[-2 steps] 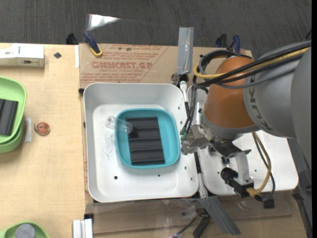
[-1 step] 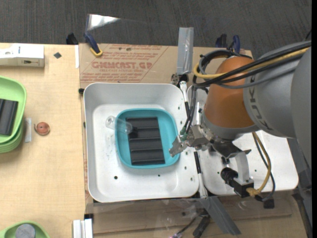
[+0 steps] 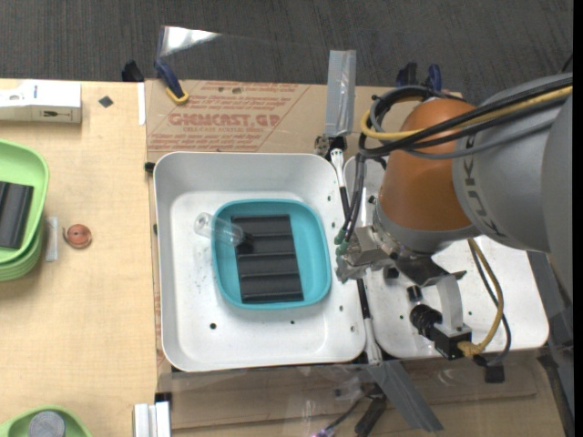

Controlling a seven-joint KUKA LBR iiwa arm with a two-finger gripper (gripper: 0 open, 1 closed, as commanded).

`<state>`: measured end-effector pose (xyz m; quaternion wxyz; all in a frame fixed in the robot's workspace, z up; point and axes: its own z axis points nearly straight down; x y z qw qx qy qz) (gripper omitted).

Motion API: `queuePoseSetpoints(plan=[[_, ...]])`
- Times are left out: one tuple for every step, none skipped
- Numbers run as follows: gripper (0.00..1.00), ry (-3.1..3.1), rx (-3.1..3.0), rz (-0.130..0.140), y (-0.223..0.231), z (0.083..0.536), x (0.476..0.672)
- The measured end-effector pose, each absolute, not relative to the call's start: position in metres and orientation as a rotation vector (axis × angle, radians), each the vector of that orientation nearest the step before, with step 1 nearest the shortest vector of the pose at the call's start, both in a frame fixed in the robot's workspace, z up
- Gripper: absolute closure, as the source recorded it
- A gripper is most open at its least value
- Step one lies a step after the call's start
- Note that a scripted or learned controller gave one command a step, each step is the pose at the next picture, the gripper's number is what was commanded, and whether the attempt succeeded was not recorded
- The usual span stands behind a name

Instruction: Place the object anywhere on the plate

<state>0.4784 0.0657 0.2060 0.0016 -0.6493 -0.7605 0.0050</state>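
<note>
A teal square plate point(image 3: 314, 244) rests in the middle of the left white bin point(image 3: 182, 317). A black ridged block point(image 3: 269, 253) lies flat on the plate and covers most of its floor. A small clear plastic piece point(image 3: 220, 229) sits at the plate's upper left rim, partly over the bin floor. The arm's orange band and grey wrist point(image 3: 428, 185) hang over the divide between the two bins. Below them, my gripper point(image 3: 363, 255) is mostly hidden, just right of the plate's right edge. Nothing is seen held in it.
The right white bin point(image 3: 519, 317) lies under the arm, with cables and a black fitting point(image 3: 437, 330) over it. A cardboard sheet point(image 3: 228, 112) lies behind the left bin. At the far left sit a green tray point(image 3: 23, 185), a small orange disc point(image 3: 78, 236) and a white box point(image 3: 41, 101).
</note>
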Motion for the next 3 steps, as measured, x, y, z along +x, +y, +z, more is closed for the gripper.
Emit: queuePoseSetpoints(plan=[[0.0,-2.387,-2.038,0.016,0.066,0.206,0.478],[1.0,-2.386,-2.039,0.02,0.063,0.214,0.479],[1.0,-2.386,-2.039,0.025,0.061,0.222,0.48]])
